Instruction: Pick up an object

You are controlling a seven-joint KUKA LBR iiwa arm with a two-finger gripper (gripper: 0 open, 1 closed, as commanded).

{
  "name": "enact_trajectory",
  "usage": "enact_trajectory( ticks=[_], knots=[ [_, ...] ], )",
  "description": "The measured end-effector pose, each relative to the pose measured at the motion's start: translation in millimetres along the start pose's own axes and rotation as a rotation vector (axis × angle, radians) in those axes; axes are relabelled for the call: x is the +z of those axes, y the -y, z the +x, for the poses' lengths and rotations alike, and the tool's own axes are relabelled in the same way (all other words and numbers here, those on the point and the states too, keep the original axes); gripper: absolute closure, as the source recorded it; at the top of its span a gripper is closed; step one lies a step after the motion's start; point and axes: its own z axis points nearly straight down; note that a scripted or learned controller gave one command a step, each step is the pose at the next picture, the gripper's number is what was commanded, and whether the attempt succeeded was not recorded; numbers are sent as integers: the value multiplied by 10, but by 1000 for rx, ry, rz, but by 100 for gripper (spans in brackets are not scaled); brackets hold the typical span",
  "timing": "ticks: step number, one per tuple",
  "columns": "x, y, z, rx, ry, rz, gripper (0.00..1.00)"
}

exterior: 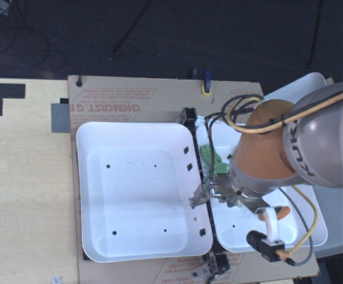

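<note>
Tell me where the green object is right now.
In the camera view, the green object lies in the right bin, near its left wall beside the divider between the two bins, partly under the arm's orange band.

Grey arm (316,141), black lettering; orange band (266,141) beside it; black and yellow cables (242,108) looping over band.

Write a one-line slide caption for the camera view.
KUKA arm reaching from the right over the right bin, above a green object and an orange-tipped item; left bin beside it.
</note>
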Motion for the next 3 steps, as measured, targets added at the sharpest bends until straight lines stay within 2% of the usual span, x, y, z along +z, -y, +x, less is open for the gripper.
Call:
enact_trajectory(
  ticks=[1,2,3],
  knots=[
    [-1123,-537,-510,5,5,-17,0],
    [-160,77,-390,6,0,13,0],
    [-301,43,-412,8,1,3,100]
  ],
)
